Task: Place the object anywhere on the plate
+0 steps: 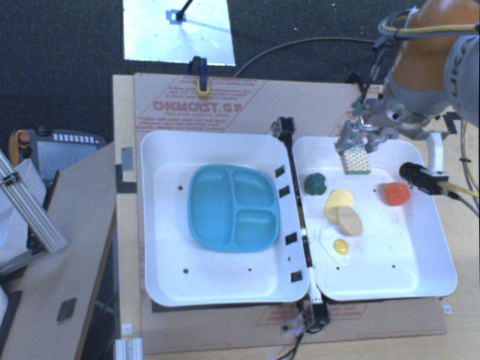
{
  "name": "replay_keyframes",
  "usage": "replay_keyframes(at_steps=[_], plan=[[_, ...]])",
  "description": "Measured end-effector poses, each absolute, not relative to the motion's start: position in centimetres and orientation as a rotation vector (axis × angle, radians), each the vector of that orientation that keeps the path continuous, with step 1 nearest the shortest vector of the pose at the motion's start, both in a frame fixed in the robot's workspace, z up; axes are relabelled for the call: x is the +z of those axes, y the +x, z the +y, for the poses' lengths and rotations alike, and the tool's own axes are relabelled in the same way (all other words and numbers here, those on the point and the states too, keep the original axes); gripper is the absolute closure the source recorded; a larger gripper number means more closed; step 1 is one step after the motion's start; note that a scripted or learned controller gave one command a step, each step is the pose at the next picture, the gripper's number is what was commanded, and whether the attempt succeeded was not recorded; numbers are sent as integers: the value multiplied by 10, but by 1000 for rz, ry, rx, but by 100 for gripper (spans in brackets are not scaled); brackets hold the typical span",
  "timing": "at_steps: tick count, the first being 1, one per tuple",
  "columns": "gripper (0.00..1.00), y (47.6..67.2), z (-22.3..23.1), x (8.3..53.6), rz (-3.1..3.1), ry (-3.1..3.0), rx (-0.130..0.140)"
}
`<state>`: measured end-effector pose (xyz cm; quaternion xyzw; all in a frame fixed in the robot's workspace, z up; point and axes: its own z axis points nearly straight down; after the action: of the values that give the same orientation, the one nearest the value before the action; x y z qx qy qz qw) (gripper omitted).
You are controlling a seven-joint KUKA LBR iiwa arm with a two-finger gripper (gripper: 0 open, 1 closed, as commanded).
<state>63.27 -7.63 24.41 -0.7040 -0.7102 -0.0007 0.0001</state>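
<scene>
In the camera view, the gripper [358, 142] hangs over the far edge of the right bin [420, 276], its fingers closed on a yellow-green waffle-patterned block [355, 160]. The blue divided plate [232, 207] lies in the middle of the left bin [161, 201]. In the right bin rest a dark green lump [315, 184], a yellow piece [338, 201], a tan slice [349, 221], a fried egg [340, 247] and an orange ball [396, 193].

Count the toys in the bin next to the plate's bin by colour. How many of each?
Green: 2, a dark green lump and a green-and-white checked piece
Yellow: 1
Tan: 1
Orange-red: 1
White with yellow middle: 1, a fried egg
Total: 6
</scene>
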Motion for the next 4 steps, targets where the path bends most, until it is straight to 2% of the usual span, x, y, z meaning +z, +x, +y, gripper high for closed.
replay_keyframes(at_steps=[1, 2, 3, 4], plan=[[100, 626, -15, 234, -2232, -2209, -2], [100, 607, 36, 236, -2230, -2211, -1], [100, 605, 87, 225, -2231, -2210, -2], [100, 586, 143, 223, -2230, -2210, 0]])
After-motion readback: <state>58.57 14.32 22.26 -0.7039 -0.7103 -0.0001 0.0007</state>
